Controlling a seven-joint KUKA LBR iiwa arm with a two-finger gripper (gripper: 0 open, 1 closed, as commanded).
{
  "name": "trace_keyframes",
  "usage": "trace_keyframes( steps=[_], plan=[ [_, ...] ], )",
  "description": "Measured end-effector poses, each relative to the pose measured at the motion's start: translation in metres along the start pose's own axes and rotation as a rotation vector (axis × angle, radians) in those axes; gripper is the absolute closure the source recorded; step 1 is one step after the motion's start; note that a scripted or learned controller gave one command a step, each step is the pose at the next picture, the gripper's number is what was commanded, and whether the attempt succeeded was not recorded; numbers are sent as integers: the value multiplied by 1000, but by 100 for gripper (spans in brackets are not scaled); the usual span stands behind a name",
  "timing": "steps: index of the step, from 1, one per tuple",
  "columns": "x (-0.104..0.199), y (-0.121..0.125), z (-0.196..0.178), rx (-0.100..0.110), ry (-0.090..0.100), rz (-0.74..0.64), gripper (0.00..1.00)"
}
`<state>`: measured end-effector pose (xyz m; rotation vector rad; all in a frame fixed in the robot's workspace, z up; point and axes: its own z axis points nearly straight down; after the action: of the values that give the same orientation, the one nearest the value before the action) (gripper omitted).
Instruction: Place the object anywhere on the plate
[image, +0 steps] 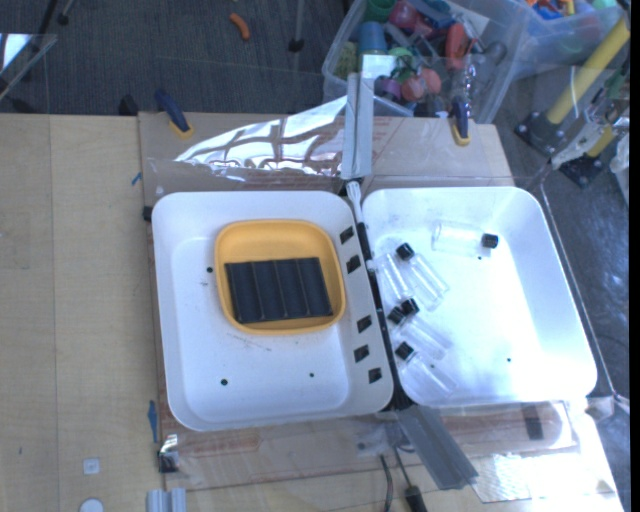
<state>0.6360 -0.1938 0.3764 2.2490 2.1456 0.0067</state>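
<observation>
A yellow square plate (232, 246) with rounded corners lies in the left white bin (190, 370), toward its back. A flat black ribbed slab (278, 289) rests on the plate and covers most of its floor. In the right white bin (540, 300) lie several clear plastic vials with black caps. One vial (424, 277) is near the divider, another (458, 238) lies farther back, and two more (428, 338) are toward the front left of that bin.
A row of small black clips (358, 295) runs along the ridge between the two bins. Crinkled foil (270, 150) lies behind the left bin. A clear tub of colourful toys (430, 50) stands behind the bench. Bare wooden benchtop (70, 300) extends to the left.
</observation>
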Motion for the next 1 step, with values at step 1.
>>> trace_keyframes(
  steps=[1],
  plan=[
    [0,1,-11,-5,-2,-1,100]
  ],
)
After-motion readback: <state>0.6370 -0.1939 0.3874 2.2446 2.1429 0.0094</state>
